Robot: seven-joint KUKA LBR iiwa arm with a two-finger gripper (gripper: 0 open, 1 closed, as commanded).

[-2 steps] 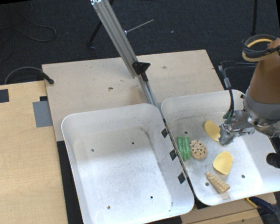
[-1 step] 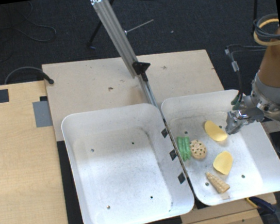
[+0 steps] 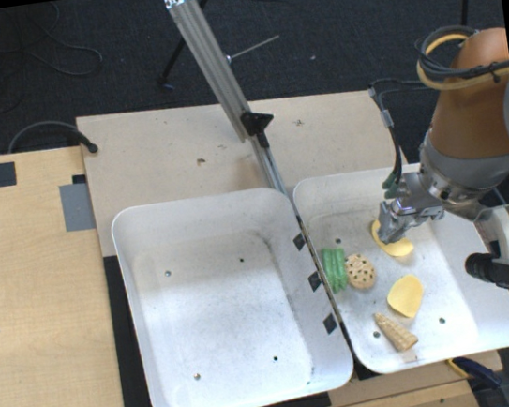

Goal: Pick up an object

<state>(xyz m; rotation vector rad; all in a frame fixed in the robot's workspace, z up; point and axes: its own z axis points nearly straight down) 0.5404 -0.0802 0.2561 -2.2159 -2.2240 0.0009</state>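
Objects for picking: all in the right bin (image 3: 481,325), none lifted. Largest first: tabletop (image 3: 33,307), pale wood with grey patches at left, carrying two white bins side by side. Left bin (image 3: 215,317) speckled with dark marks. Arm (image 3: 474,117) in from the right, orange band above grey wrist, bent down over the right bin's upper half. Slanted metal post (image 3: 216,71) rising from behind the seam between the bins. Gripper (image 3: 395,227) low over a yellow piece (image 3: 395,245), right at its upper edge; how far open, cannot tell, and nothing seen gripped. Yellow piece partly hidden beneath the gripper, near the bin's middle. Green block (image 3: 335,269) ribbed, close to the divider at the bin's left side. Tan ball (image 3: 361,273) dotted with dark spots, just beside the green block on its right, seemingly touching. Yellow chip (image 3: 406,296) lying flat, below the gripper and right of the ball, apart from both. Cone (image 3: 396,330) tan and ridged, just below the chip, near the bin's front rim, its narrow end pointing up-left.
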